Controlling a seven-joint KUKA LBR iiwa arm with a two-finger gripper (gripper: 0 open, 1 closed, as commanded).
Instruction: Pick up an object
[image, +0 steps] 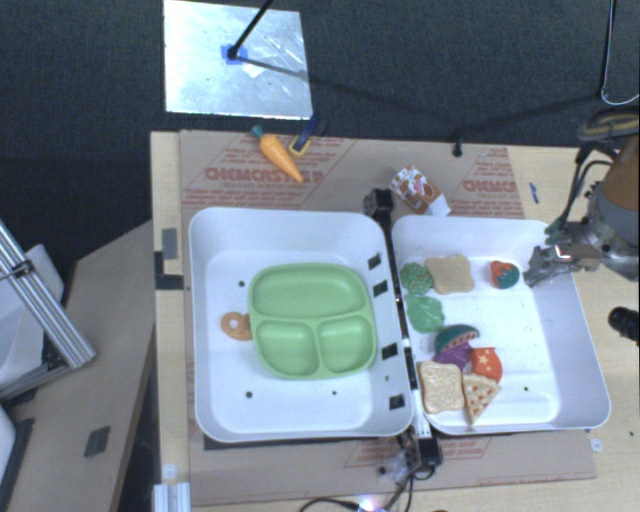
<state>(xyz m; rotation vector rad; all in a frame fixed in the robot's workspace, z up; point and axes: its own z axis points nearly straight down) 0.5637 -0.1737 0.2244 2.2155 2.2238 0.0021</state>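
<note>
The right bin (560, 340) holds several toy foods along its left side: a tan bread slice (449, 273), a red and green tomato piece (504, 273), green leafy pieces (420, 296), a purple and green piece (455, 345), a red piece (486, 361), a toast slice (440, 387) and a pizza wedge (478, 396). My gripper (548, 264) hangs at the bin's upper right rim, just right of the tomato piece, with nothing seen between its fingers.
The left bin (215, 250) holds a green divided tray (310, 320) and a small pretzel (237, 326). Behind the bins lie a toy carrot (280, 157), a small wrapped package (418, 190) and a metal sheet (237, 60). The arm (615, 215) comes in at the right edge.
</note>
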